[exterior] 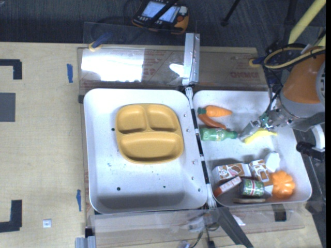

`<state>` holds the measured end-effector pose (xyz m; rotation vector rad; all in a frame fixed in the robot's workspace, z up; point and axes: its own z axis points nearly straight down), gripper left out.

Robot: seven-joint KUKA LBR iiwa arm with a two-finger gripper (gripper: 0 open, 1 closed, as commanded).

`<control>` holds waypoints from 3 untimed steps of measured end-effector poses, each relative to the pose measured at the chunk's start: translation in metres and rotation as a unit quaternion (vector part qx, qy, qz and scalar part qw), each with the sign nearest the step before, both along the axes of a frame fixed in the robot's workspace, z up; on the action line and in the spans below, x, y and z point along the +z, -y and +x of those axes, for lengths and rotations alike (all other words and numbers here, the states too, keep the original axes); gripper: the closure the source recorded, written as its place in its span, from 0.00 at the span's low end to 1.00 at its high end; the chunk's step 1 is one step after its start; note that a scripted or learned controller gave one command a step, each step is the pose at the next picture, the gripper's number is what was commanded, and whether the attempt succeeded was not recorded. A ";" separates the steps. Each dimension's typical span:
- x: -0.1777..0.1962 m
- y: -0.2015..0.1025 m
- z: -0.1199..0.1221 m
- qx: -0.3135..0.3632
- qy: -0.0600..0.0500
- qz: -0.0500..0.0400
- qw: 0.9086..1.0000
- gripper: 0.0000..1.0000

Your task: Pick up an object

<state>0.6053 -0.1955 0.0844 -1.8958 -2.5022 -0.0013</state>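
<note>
Yellow banana-shaped toy (260,135) lies in right white bin (302,182), long axis left-right, directly beneath gripper (262,123). Contact unconfirmed. Jaw state: cannot tell.

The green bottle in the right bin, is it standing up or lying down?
Lying down. The green bottle rests on its side on the floor of the right bin, its length running left to right, just below the carrot.
</note>
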 end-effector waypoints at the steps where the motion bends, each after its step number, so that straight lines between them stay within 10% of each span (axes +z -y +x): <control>1: 0.110 -0.018 -0.040 0.040 0.002 -0.001 0.999 0.00; 3: 0.003 -0.050 -0.088 0.147 0.005 -0.002 0.989 0.00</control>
